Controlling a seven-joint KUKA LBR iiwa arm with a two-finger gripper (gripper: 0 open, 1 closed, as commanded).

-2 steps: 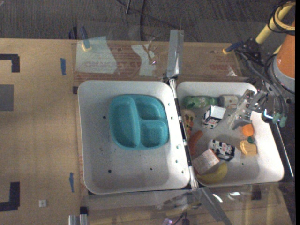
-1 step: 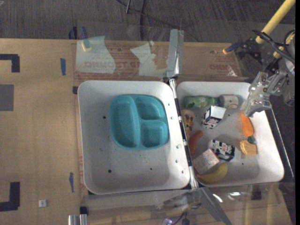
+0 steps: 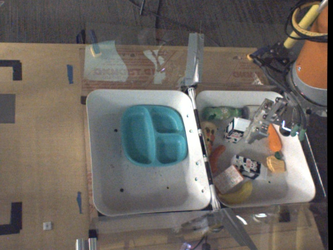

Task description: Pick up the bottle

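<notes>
Two white bins sit side by side on the wooden bench. The left bin (image 3: 104, 181) just has a teal divided plate (image 3: 154, 135) lying flat in it, a bit toward the far side.

The right bin (image 3: 304, 186) is the messy one. A green bottle (image 3: 223, 112) lies on its side along the far wall, near the far left corner. Right of it is a small white carton with dark print (image 3: 237, 130), and another one like it (image 3: 246, 166) sits closer to the middle. There's a carrot (image 3: 274, 138) standing out in orange on the right side, a yellowish wedge (image 3: 276, 164) just nearer than it, a red pepper-looking thing (image 3: 216, 157) by the left wall, and a banana (image 3: 237, 193) at the near edge with a pinkish packet (image 3: 228, 179) lying partly on it.

The gripper (image 3: 258, 131) hangs over the right bin between the far carton and the carrot, well right of the bottle. Its fingers look parted with nothing between them.
</notes>
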